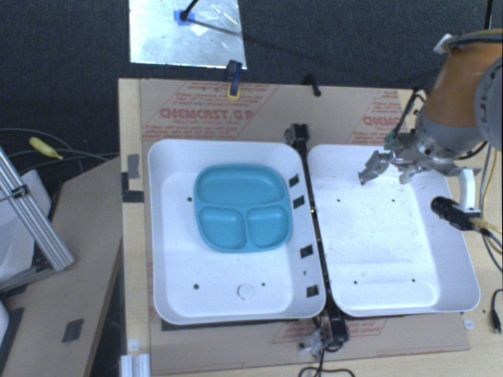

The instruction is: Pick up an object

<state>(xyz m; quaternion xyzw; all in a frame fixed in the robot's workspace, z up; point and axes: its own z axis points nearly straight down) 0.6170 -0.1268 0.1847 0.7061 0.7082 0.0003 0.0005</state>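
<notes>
A blue divided plate [240, 208] with three compartments lies flat in the middle of the left white bin [169, 234]. My gripper [387, 176] hangs over the upper right part of the right white bin [393, 289], far to the right of the plate. Its two grey fingers [371, 170] are spread apart with nothing between them, so it is open. The grey arm with its orange band [464, 73] comes in from the right edge.
Black clips [299, 203] line the seam between the bins. A small pale round mark [246, 291] sits near the left bin's front. A shiny metal sheet [186, 20] lies behind the bench, and an aluminium frame [27, 218] stands at the left.
</notes>
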